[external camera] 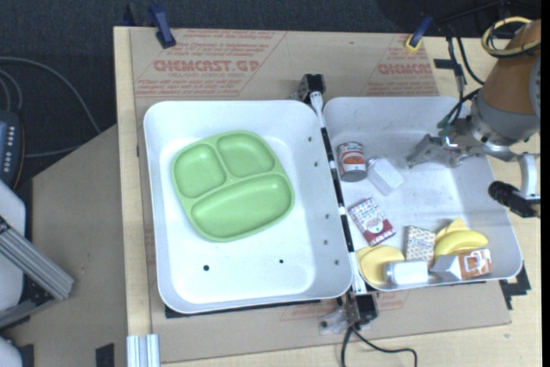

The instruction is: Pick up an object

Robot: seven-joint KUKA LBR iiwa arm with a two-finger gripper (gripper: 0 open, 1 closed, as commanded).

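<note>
Two bins: green tray left, clutter right.

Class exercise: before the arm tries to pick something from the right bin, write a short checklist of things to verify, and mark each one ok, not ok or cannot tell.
1. Gripper over the right bin: ok.
2. Nothing between its fingers: ok.
3. Small can lies apart from other things, free to grasp: ok.
4. Banana free to grasp: not ok, crowded by packets.
5. Green tray out of the way in the left bin: ok.
6. Fingers wide enough for the can: cannot tell.
</note>
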